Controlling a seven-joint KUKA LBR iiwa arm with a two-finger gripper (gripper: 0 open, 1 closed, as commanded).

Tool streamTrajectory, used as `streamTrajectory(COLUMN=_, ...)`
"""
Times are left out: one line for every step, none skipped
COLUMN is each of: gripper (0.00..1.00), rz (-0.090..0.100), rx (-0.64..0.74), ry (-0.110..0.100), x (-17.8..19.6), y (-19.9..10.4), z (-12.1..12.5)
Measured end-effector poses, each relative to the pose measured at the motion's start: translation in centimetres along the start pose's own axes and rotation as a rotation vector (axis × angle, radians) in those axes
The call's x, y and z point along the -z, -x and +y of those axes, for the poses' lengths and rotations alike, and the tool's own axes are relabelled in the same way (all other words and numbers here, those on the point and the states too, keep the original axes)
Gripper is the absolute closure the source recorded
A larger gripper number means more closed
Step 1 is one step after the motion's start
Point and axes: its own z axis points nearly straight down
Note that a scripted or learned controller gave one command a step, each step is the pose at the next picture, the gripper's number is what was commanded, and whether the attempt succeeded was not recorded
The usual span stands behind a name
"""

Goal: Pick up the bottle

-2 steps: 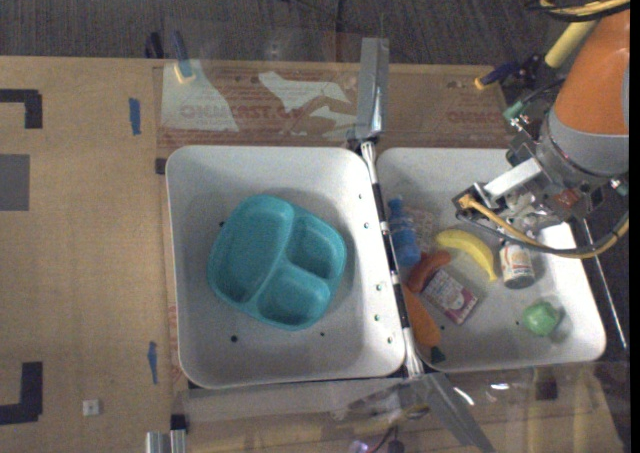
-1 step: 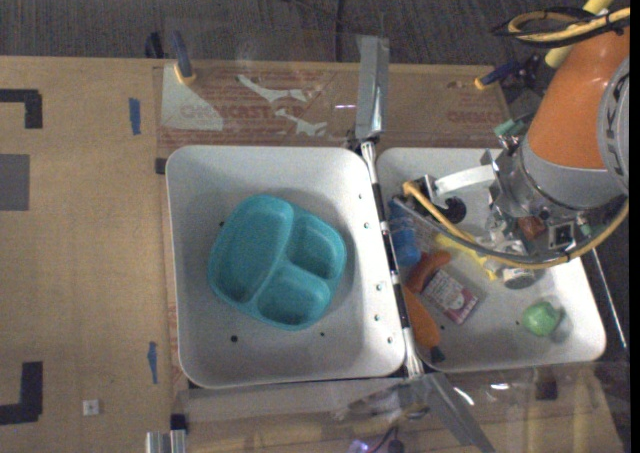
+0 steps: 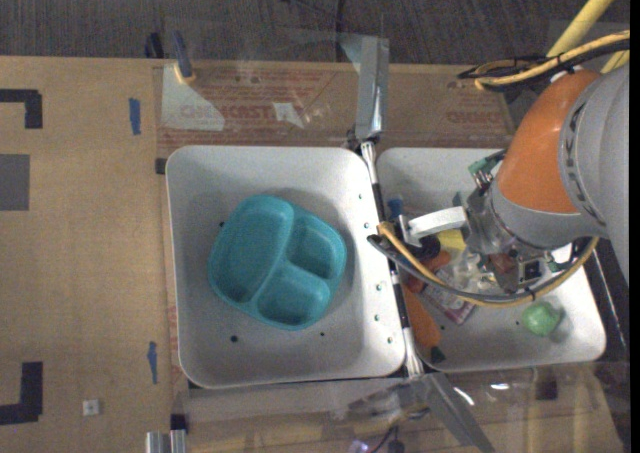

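My arm reaches down into the right bin (image 3: 590, 341), and its orange and grey wrist covers most of the bin's middle. The gripper (image 3: 482, 269) sits low under the wrist, right over a cluster of objects. What looks like a clear bottle with a red and white label (image 3: 452, 299) lies on its side just below and left of the gripper, partly hidden by cables. Whether the gripper touches it is unclear.
An orange carrot-shaped item (image 3: 424, 324) lies along the right bin's left wall. A green ball (image 3: 541, 318) rests near its front right corner, and a yellow item (image 3: 452, 240) and a small blue one (image 3: 396, 207) lie further back. A teal divided plate (image 3: 278, 261) sits in the left bin (image 3: 200, 191).
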Motion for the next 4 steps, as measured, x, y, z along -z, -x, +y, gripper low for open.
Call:
streamTrajectory(gripper=1.00, rz=0.000, rx=0.165, ry=-0.001, x=-8.2, y=1.9, z=9.0)
streamTrajectory(gripper=1.00, rz=0.002, rx=0.383, ry=0.002, x=9.0, y=-0.3, z=4.0)
streamTrajectory(gripper=1.00, rz=0.000, rx=0.385, ry=0.002, x=9.9, y=-0.3, z=4.0)
streamTrajectory(gripper=1.00, rz=0.000, rx=-0.005, ry=0.000, x=5.3, y=-0.2, z=-0.9)
